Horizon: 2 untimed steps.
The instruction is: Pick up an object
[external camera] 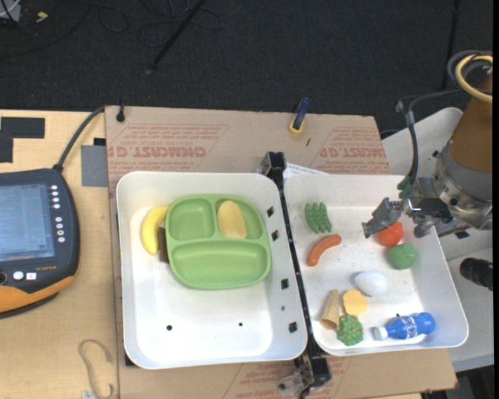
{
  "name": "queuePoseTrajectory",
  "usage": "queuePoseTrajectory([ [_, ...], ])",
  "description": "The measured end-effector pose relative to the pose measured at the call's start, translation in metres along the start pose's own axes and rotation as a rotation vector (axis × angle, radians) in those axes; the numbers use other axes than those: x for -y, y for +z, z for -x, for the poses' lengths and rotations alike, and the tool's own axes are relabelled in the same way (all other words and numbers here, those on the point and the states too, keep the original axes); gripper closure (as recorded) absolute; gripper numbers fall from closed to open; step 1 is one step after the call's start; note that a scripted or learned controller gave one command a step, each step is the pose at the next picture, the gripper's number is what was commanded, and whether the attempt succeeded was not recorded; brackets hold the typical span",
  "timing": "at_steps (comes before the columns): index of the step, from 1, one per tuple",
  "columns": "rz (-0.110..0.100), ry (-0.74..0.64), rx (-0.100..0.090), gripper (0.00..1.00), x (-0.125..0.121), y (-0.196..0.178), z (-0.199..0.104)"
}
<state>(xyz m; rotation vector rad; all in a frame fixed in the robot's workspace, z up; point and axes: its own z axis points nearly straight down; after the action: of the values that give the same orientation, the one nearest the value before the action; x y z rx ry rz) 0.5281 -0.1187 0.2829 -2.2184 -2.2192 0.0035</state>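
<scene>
The gripper hung at the right bin's three o'clock side, right over a red toy; whether its claw was released or clenched I could not tell. A green toy sat at the red one's five o'clock.

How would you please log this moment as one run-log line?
phase: reaching | gripper: over right bin, by red object | grasp: unconfirmed | green plate: left bin

The cardboard sheet under the bins bears red "CHEMCAST" print, upside down, repeated
</scene>
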Motion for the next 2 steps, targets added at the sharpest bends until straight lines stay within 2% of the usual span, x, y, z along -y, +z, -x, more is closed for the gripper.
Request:
queuePoseTrajectory([
  [2, -0.005, 0.0, -0.001, 0.0, 0.015, 0.108, 0.008],
])
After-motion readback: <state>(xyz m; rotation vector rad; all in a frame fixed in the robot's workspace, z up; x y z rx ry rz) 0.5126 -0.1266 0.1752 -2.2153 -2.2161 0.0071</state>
